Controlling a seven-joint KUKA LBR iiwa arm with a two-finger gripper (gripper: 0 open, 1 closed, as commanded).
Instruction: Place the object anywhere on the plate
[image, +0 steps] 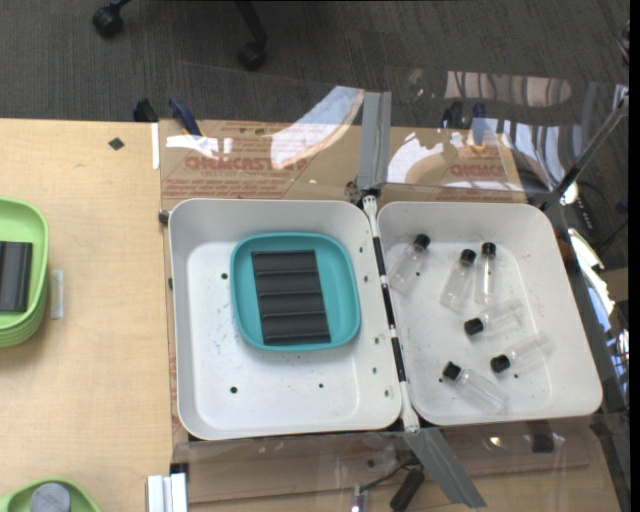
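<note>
- Camera view, risks: we judge the main hazard to be the grasp itself. The clear vials (470, 290) lie scattered in the right bin (560, 400), several close together or touching, so closing on one may nudge its neighbours or catch two at once.
- Their bodies are transparent and glossy against a white floor, so only the black caps stand out; a program aiming at a cap rather than a body could, in our view, pinch an end and let the vial pivot or slip free.
- They lie on their sides and look round, so we expect them to roll if bumped, possibly against the bin wall where reaching is awkward.
- The teal plate (245, 300) in the left bin (200, 390) carries a dark ribbed insert (290, 295); a vial dropped from height might bounce or roll off the raised ribs and over the shallow rim.
- We cannot tell how the jaws stand, released or clenched, from this view.
- Camera view, the object: we count roughly six small vials, each a clear cylinder with a black cap, pointing in different directions. One sits near the upper left of the right bin, two near its middle top, and three lower down. None is on the plate yet.
</note>
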